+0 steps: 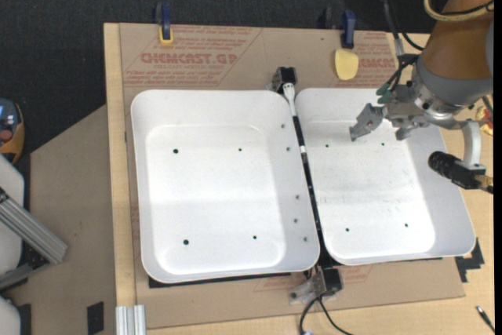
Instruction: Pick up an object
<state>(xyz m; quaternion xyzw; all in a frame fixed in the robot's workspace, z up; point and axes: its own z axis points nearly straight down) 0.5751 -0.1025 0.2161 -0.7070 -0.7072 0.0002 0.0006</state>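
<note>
**Cable fitting at the near edge, pincer open over the right bin**

Closest to the camera, a small black fitting with a cable (323, 284) sat at the near edge of the tabletop (118, 192), just in front of the place where the two white bins met. The tabletop was covered with brown cardboard with red printing. The left bin (149, 247) and the right bin (451, 235) lay side by side, with a thin black strip (302, 161) running along the gap between them.

The grey arm (459, 51) reached in from the right side. Its pincer (379, 133) hung above the far part of the right bin, and its two fingers stood apart with nothing between them.

A small yellow object (346, 63) lay on the cardboard beyond the far edge of the right bin, outside both bins and apart from the pincer. Two blue clamps (347, 21) were fixed on the far edge of the tabletop, one of them directly behind the yellow object. A black part (453, 167) showed over the right edge of the right bin; what it was could not be told.
</note>
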